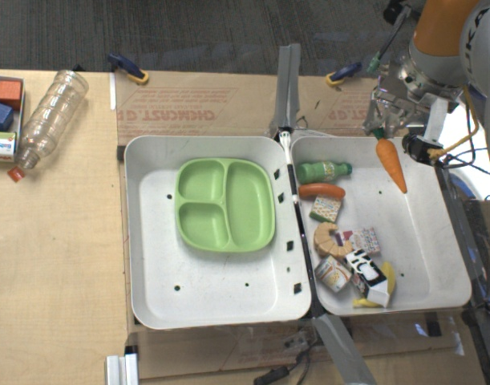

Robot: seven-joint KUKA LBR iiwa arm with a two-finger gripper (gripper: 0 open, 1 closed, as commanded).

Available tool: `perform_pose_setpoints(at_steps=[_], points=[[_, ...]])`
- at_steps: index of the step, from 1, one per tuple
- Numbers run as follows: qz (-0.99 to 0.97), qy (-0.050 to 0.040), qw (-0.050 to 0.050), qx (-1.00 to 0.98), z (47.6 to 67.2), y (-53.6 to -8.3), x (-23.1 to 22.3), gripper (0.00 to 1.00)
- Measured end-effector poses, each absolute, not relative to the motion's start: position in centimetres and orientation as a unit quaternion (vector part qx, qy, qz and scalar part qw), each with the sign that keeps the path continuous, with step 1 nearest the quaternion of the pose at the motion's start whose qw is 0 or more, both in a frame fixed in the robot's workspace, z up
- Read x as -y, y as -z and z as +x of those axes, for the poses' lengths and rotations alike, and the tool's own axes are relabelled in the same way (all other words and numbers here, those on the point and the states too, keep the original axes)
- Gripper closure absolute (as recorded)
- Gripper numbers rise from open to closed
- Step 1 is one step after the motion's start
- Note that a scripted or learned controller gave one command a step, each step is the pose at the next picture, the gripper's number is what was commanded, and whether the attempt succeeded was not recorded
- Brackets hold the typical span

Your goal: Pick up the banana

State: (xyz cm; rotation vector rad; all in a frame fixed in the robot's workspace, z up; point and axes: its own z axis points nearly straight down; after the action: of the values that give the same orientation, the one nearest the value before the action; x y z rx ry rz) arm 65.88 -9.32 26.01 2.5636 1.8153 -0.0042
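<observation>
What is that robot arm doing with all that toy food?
The tool hangs over the far edge of the right bin, and a carrot seems to dangle from it. It is meant to pick up the banana, but that lies at the near end of the bin, partly under a small carton. The left bin holds a green divided plate.

We saw a green divided plate (226, 204) in the left bin (148, 239), a clear plastic bottle (50, 117) lying on the surface (52, 255).
</observation>
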Motion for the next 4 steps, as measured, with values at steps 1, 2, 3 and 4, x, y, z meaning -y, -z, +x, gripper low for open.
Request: perform_pose_setpoints(at_steps=[1, 2, 3, 4], points=[[0.853, 0.0028, -0.001, -0.521, 65.8, -24.0, 3.3, 1.0], [0.881, 0.0019, 0.0, -0.473, 65.9, -26.6, -5.5, 1.0], [0.916, 0.0035, -0.001, -0.402, 61.1, -15.7, -10.6, 1.0], [0.838, 0.0025, -0.001, -0.545, 55.6, -17.8, -14.2, 1.0]])
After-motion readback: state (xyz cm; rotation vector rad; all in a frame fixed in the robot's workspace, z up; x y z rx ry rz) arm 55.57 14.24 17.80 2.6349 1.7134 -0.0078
